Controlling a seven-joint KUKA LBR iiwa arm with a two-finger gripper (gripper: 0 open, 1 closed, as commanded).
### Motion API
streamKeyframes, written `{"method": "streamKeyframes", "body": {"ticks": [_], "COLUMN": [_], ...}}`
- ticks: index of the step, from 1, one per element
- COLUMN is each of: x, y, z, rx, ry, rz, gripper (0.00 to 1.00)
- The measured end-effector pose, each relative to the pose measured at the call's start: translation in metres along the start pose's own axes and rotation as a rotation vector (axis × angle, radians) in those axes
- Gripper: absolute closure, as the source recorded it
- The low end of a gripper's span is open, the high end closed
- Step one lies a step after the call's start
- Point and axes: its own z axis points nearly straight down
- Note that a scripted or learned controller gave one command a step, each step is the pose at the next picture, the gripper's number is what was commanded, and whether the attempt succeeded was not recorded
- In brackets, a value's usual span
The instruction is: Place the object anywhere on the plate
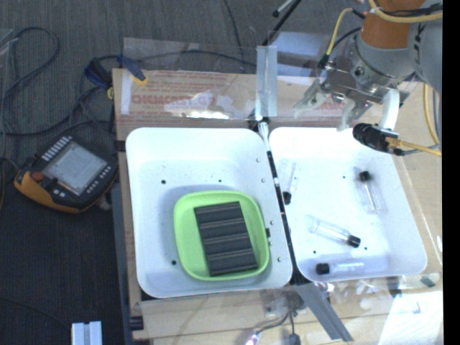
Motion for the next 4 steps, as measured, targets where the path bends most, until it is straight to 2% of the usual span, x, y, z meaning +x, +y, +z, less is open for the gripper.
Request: {"method": "streamKeyframes", "body": {"ticks": [1, 2, 3, 4], "x": [0.015, -0.019, 0.004, 0.008], "y": [0.030, 0.038, 0.033, 0.032], "z": [-0.099, -0.023, -0.123, -0.122], "rx": [-0.002, -0.001, -0.003, -0.002], "ry": [-0.002, -0.003, -0.003, -0.001], "rz": [-0.174, -0.155, -0.259, -0.508], "gripper": [0.00, 0.00, 0.00, 0.00]}}
